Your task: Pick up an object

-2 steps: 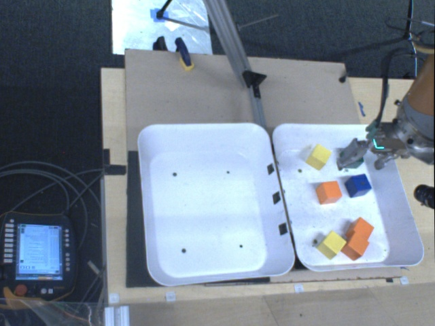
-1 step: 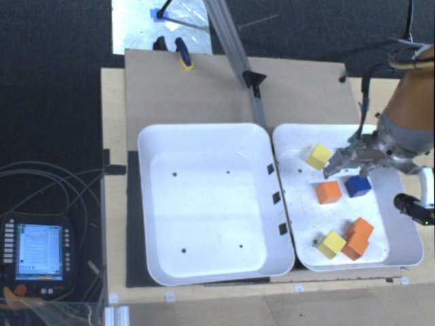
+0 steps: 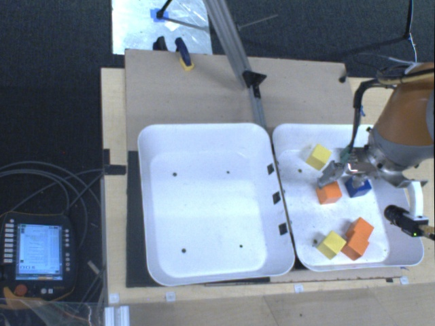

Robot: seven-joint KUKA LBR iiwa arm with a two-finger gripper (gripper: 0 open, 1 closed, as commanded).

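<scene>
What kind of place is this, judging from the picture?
Probably a robotics lab test bench: a robot arm reaches over two white bins, small coloured blocks lie in one, and a control pendant sits nearby.

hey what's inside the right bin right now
The right bin holds two yellow cubes, an orange cube, a blue cube and stacked orange blocks. The end effector covers part of the floor.

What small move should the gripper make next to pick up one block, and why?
Probably lower straight down a little. The gripper hangs in the right bin between the orange block and the blue block, and neither block sits visibly between its fingers.
</scene>
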